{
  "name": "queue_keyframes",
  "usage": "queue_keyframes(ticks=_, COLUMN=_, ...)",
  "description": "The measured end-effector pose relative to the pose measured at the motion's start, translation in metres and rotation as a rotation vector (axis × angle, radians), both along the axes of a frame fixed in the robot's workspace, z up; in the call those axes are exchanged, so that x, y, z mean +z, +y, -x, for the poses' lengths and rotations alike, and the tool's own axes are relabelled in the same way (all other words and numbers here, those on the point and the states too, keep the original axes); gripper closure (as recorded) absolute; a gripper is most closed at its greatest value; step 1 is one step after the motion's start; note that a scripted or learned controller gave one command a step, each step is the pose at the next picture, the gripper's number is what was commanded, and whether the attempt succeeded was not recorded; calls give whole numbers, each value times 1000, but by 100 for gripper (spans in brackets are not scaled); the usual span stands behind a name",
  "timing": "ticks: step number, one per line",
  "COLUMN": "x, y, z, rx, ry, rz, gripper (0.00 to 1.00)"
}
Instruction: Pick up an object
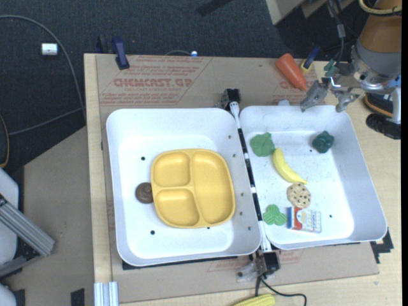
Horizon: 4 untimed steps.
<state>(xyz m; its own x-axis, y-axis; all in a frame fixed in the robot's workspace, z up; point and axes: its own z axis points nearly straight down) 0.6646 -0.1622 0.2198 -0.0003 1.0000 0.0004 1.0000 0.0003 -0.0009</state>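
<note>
Grey arm with orange band [382, 34] enters at the upper right, wrist pointing down and toward the left. Two-finger metal gripper [326, 99] hangs over the far rim of the right-hand shallow white bin [366, 190], near its far right corner. Fingers are spread apart, one tip to the left at the rim and one to the right; nothing between them.

Right bin contents: dark green lumpy toy [322, 142] nearest the gripper, just below it, not touching. Light green leafy toy [261, 144] at the far left of the bin. Yellow plastic banana [285, 166] beside it, lying at a slant. Round speckled cookie [298, 196] touching the banana's near end. Small green leafy piece [275, 215] and a small flat white, red and blue carton [303, 220] side by side near the front wall.

Left-hand white bin [127, 139]: yellow plastic tray with three compartments [192, 188] in the middle; brown round disc [145, 192] at its left edge.

Orange carrot-shaped toy [291, 71] on the bench beyond the right bin, left of the gripper.
</note>
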Motion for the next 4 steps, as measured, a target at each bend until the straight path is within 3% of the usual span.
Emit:
queue_keyframes(ticks=1, x=-135, y=26, z=43, rx=-1, ry=-1, rz=0, gripper=0)
queue_keyframes(ticks=2, x=-136, y=40, z=99, rx=-1, ry=1, rz=-1, gripper=0)
queue_keyframes(ticks=3, x=-125, y=40, z=98, rx=-2, ry=-1, rz=-1, gripper=100)
queue_keyframes(ticks=4, x=-34, y=130, z=106, rx=2, ry=-3, rz=-1, gripper=100)
